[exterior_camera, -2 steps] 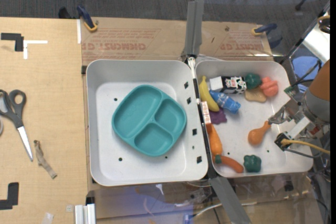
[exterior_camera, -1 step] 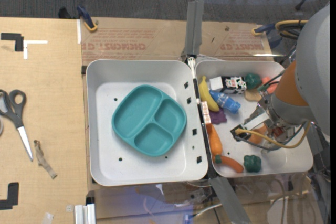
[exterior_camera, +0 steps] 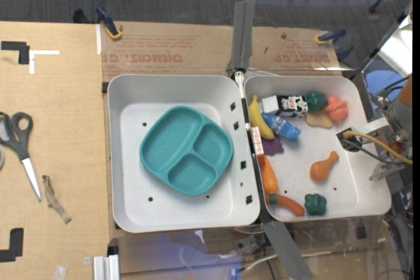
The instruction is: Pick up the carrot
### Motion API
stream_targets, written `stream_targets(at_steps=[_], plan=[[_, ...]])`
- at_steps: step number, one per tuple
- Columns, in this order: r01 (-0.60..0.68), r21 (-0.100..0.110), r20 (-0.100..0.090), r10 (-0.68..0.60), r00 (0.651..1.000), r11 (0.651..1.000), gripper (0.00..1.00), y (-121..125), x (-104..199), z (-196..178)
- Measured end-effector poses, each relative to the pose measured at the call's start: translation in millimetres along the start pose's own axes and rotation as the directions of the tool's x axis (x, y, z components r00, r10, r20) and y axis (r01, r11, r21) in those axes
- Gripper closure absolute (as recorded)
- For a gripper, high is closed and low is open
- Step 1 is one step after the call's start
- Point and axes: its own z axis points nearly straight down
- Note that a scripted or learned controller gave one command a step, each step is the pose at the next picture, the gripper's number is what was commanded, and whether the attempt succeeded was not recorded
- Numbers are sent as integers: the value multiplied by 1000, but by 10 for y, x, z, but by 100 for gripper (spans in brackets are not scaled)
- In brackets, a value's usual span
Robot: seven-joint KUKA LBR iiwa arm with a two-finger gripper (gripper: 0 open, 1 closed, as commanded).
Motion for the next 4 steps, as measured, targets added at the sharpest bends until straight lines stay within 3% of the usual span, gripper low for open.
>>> stream_targets(at_steps=[1, 2, 3, 4], plan=[[417, 7, -15, -416, 909, 909, 0, -155, -304, 350], [415, 5, -9, -415, 910, 910, 100, -139, -320, 281], [405, -2, 0, -405, 914, 914, 100, -358, -100, -957], [558, -1, 2, -558, 830, 830, 100, -188, 191, -2065]])
